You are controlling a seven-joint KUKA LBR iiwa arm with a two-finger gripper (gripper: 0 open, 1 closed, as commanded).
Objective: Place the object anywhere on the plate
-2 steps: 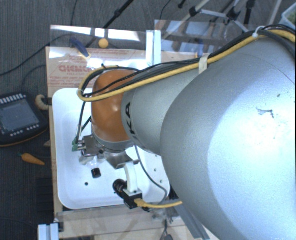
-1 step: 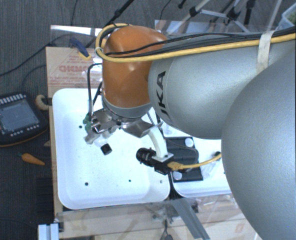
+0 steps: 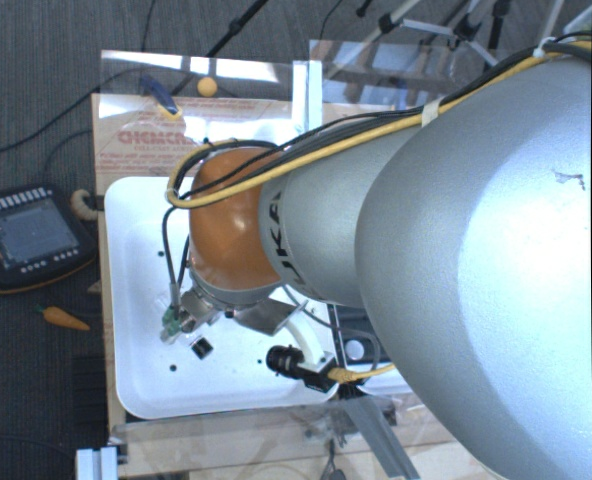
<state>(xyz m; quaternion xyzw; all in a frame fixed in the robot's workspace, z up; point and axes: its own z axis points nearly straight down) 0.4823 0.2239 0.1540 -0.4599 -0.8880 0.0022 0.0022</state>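
My arm reaches in from the right and covers most of the left white bin (image 3: 136, 268). Its orange band (image 3: 226, 223) hangs over the bin's middle. Below the band, the wrist and gripper (image 3: 188, 318) point down toward the bin floor, mostly hidden by the arm. A small green and white piece (image 3: 170, 320) shows at the gripper's left edge; I cannot tell whether it is a loose object or part of the tool. A small dark block (image 3: 201, 348) lies on the bin floor just below it.
A black connector with a yellow cable (image 3: 288, 361) hangs over the bin's front. A pendant (image 3: 28, 238) lies on the floor to the left, with an orange item (image 3: 64, 317) below it. A printed sheet (image 3: 151, 133) lines the bin's far side.
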